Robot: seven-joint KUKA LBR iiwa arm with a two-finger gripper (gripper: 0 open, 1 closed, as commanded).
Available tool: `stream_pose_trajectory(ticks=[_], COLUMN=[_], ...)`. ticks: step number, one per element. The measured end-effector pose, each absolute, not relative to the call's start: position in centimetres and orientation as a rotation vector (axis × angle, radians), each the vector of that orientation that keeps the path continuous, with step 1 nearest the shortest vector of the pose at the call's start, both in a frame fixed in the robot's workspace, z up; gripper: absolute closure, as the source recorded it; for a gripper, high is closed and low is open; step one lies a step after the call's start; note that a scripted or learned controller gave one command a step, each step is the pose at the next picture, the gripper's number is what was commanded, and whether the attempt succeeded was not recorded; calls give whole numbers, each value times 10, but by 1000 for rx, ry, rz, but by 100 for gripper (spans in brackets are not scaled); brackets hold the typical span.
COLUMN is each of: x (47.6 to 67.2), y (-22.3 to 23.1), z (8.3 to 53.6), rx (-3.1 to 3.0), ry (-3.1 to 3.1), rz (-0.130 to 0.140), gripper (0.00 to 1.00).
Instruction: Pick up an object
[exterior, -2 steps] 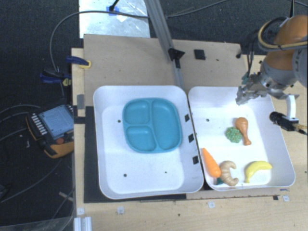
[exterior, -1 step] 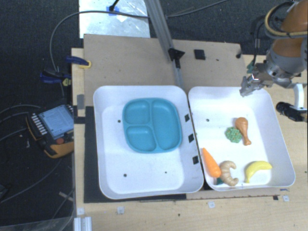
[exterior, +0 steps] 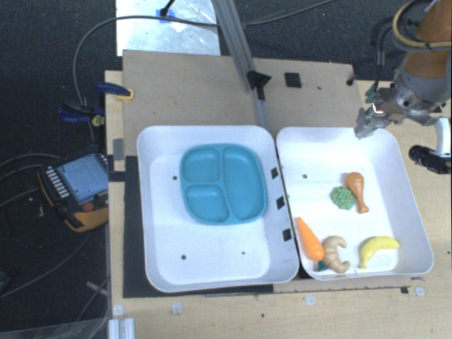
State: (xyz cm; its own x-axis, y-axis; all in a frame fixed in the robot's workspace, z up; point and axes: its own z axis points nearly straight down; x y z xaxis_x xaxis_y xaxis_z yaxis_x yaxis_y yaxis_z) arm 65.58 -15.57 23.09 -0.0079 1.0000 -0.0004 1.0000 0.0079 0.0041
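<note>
Brown bench [exterior: 212, 90], two white bins [exterior: 212, 274], dark floor, cables around. Gripper [exterior: 367, 124] hovers over right bin's far rim; finger state unclear, nothing visibly held.

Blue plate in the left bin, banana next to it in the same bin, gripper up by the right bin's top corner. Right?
One error: the banana lies in the right bin, not beside the plate in the left bin. The camera view shows it. The gripper is at the right bin's top right corner, as you said.
</note>
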Motion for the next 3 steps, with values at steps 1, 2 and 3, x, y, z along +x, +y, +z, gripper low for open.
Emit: stream_pose_trajectory(ticks=[1, 2, 3], x=[657, 653, 658], y=[-97, -43, 7], z=[239, 227, 225], rx=[2209, 2211, 2209], ry=[2232, 2232, 2232], rz=[5, 3, 5], gripper=[100, 100, 100])
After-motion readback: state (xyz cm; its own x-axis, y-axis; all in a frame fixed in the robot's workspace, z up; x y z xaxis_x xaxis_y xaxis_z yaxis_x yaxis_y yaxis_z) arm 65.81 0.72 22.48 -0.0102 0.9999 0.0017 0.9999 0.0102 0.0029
